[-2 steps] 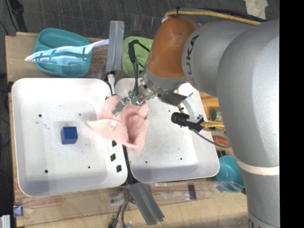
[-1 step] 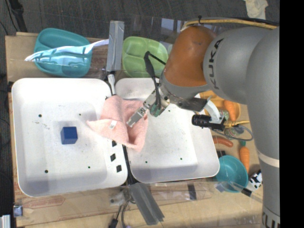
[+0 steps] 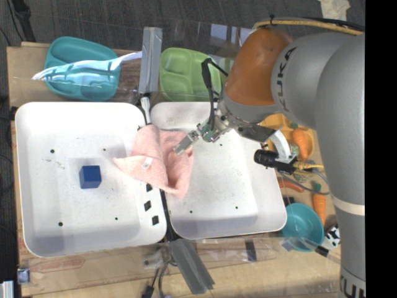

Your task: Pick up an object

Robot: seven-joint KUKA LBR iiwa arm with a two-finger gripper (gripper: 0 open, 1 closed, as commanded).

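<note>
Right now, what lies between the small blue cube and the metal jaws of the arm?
A crumpled pink cloth, draped over the ridge where the two bins meet, lies between the blue cube and the gripper.

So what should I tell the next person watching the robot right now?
Gripper: low over the pink cloth, at its right side; a grasp can't be confirmed.
Pink cloth: draped across the divide between the left bin and right bin.
Blue cube: alone in the left bin, untouched.
Done: nothing lifted.
Left: grip one object and raise it.
</note>
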